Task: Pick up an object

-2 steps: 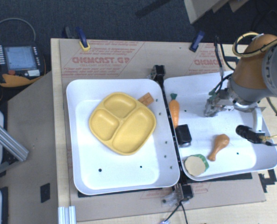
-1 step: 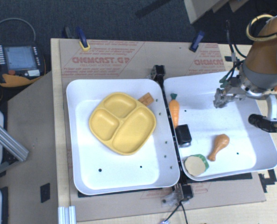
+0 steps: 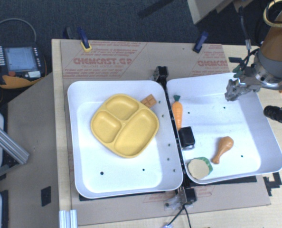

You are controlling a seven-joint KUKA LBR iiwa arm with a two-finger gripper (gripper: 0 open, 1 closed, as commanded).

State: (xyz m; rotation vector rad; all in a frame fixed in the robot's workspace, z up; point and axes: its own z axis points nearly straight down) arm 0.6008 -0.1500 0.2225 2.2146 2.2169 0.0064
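Observation:
My gripper point(image 3: 232, 92) hangs over the far right part of the right bin point(image 3: 255, 127), with nothing seen between its fingers. In that bin lie an orange carrot point(image 3: 177, 113) by the left wall, a black block point(image 3: 186, 137) below it, a brown drumstick point(image 3: 222, 148) toward the front, and a round pale disc with a green edge point(image 3: 199, 167) at the front left corner. The left bin point(image 3: 84, 165) holds a yellow divided plate point(image 3: 125, 125) and a small brown block point(image 3: 149, 100) at the plate's far edge.
Both bins rest on a cardboard sheet point(image 3: 108, 56) on the bench. Blue clamps point(image 3: 84, 39) hold its far edge. A handheld control pendant point(image 3: 18, 63) lies off to the left. The arm's orange band point(image 3: 276, 44) rises at the right.

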